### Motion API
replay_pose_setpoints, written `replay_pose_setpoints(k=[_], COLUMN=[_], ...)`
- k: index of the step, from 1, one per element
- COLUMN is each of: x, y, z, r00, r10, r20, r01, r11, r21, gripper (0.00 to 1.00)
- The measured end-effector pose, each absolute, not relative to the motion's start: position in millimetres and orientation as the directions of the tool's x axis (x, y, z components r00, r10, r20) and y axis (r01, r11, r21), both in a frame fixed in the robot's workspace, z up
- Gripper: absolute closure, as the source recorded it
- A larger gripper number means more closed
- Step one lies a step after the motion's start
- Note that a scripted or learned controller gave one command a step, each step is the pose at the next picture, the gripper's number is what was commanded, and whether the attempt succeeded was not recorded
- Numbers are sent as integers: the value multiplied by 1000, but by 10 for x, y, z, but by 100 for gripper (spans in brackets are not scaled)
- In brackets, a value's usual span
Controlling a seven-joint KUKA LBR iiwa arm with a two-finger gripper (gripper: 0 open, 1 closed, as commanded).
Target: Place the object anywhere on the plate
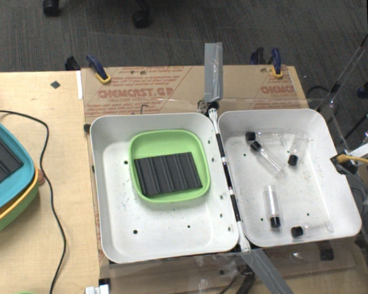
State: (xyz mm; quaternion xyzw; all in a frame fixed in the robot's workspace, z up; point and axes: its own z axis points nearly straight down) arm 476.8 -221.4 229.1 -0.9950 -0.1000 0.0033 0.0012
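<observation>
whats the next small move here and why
Probably bring the arm in over the right bin and line up above one clear vial, perhaps the upright-lying one near the front. The vials lie loose there, while the green plate in the left bin carries just a dark ridged insert.

Dark grey carpet floor (pixel 226 18) — pale wooden bench (pixel 40 95), chair castors (pixel 52 5).

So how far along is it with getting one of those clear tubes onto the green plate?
Nothing looks done yet: the square green plate in the left white bin carries only its dark ribbed insert. Nothing is in hand. The clear plastic tubes with black caps all lie in the right white bin. Picking one and placing it remain.
</observation>
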Motion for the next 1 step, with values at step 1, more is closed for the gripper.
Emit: replay_pose_setpoints(k=[1], x=[4768], y=[-2214], z=[2291], r00=[980], r10=[199], r20=[-6], r01=[199], r11=[-980], r21=[-3], gripper=[0])
